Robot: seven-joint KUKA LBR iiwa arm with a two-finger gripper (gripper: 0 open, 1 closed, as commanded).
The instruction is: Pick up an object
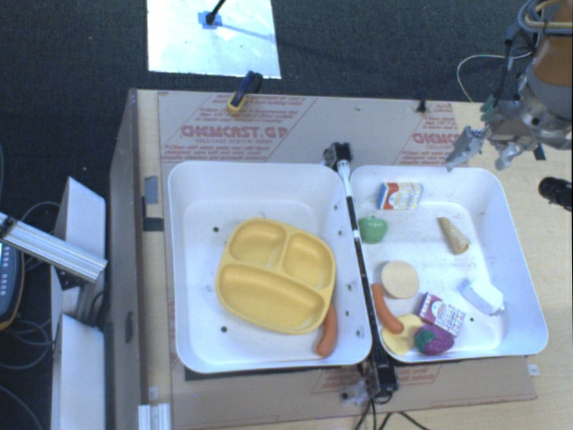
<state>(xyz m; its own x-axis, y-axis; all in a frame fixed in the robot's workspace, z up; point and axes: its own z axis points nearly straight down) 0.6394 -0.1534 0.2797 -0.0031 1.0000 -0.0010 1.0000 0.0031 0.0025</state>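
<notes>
The arm (548, 38) is grey metal with an orange band above the wrist. Thin pale cables loop beside it. Its gripper (488, 147) has pale grey fingers.

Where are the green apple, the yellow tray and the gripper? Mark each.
green apple (372, 229), camera view, middle of the fruit.
yellow tray (269, 290), camera view, its large front compartment.
gripper (486, 148), camera view, midway between fingertips.

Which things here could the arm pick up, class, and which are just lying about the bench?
Could be picked up:
green pepper
small carton
cone
round biscuit
two sausages
purple grapes
white block
yellow divided plate

Just lying about:
yellow-tipped tool on the board
grey sheet on the floor
metal rail at left
</notes>
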